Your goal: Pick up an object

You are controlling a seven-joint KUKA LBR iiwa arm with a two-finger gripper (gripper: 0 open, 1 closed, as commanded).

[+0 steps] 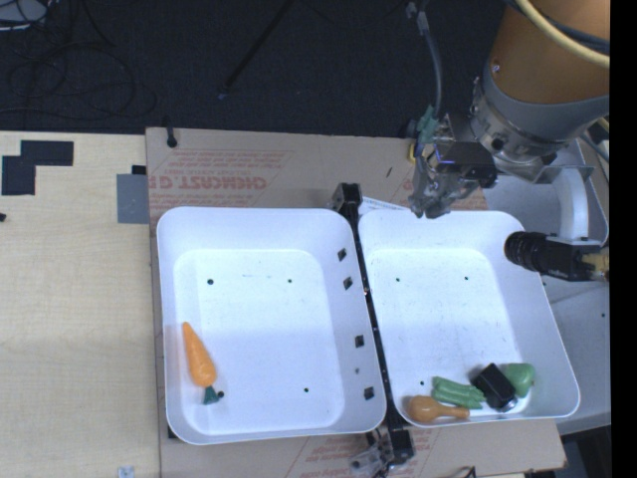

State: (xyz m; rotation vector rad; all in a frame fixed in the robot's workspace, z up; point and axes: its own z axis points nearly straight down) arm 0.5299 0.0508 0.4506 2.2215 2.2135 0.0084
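Observation:
An orange carrot toy (198,358) with a green stem lies near the front left corner of the left bin (179,237). In the right bin (542,297), along its front edge, lie a tan pear-like piece (434,409), a green pod-shaped piece (458,392), a black block (495,385) and a light green piece (520,374), all close together. My gripper (434,204) hangs over the back rim of the right bin, far from those objects. Nothing shows between its tips.
A black divider strip with clips (358,307) runs between the two bins. A black cylindrical part (542,253) juts in at the right bin's right rim. Cardboard (259,172) lies under the bins; the wooden bench (70,297) extends left.

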